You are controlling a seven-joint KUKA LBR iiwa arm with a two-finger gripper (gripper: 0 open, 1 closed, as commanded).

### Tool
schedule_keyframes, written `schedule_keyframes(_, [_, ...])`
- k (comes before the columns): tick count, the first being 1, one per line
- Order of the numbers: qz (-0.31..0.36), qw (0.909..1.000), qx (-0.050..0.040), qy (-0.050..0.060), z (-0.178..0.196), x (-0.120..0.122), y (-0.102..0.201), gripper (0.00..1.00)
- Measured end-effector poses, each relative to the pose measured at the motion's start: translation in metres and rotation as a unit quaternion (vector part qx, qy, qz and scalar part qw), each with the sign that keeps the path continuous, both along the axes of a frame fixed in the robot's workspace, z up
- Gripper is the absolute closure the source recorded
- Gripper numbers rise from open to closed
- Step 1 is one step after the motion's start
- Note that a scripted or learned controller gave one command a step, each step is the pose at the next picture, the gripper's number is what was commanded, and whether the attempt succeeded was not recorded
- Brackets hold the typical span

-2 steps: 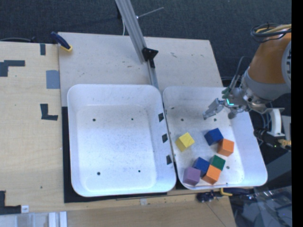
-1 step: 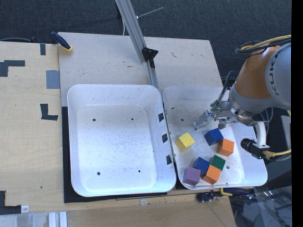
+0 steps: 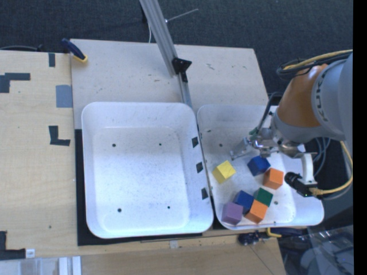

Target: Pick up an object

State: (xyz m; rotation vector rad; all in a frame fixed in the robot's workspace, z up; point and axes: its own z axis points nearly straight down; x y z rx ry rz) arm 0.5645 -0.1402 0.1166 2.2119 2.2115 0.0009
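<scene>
Small cubes lie in the right bin (image 3: 229, 122): a yellow cube (image 3: 224, 171), a blue cube (image 3: 258, 165) and an orange cube (image 3: 273, 178) mid-bin. A purple cube (image 3: 232, 213), a second blue cube (image 3: 243, 199), a green cube (image 3: 264, 196) and a second orange cube (image 3: 257, 211) cluster near the front wall. My gripper (image 3: 251, 145) hangs low over the right bin, just above and behind the first blue cube and right of the yellow cube. I see no cube held in it.
The left bin (image 3: 94, 125) sits beside the right one, sharing a raised middle wall. A slanted metal bar (image 3: 163, 36) with a black clamp reaches in from the back. Cables (image 3: 321, 188) trail by the right bin's outer edge.
</scene>
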Motion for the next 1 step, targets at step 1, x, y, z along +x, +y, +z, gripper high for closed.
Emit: schedule_keyframes(1, [0.001,1.0,0.0033,0.003,-0.0236,0.0018,0.0001,0.0])
